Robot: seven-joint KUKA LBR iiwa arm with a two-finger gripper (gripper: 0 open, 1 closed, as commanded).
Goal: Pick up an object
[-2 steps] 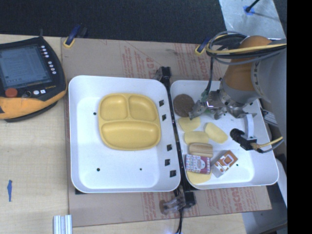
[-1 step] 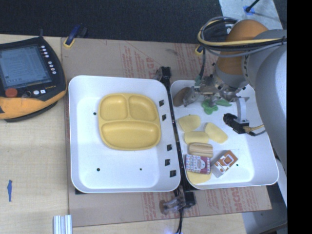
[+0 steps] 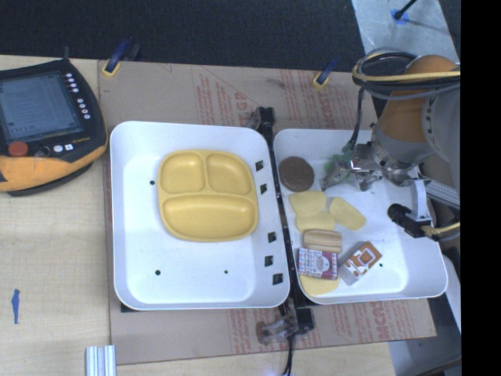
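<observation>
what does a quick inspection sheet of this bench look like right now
surface: cardboard-covered bench bearing a left bin and a right bin, side by side.
job's things: in the right bin, a brown round disc, yellow pieces, a bun-like item, a red-and-white packet, and a brown-and-white packet.
clutter: yellow divided plate in the left bin.
end effector: end effector over the right bin's far side, beside the disc; nothing seen between its fingers.
cables: cable loop on the arm; black cable at the near edge.
surroundings: teach pendant at left, dark floor beyond.
</observation>
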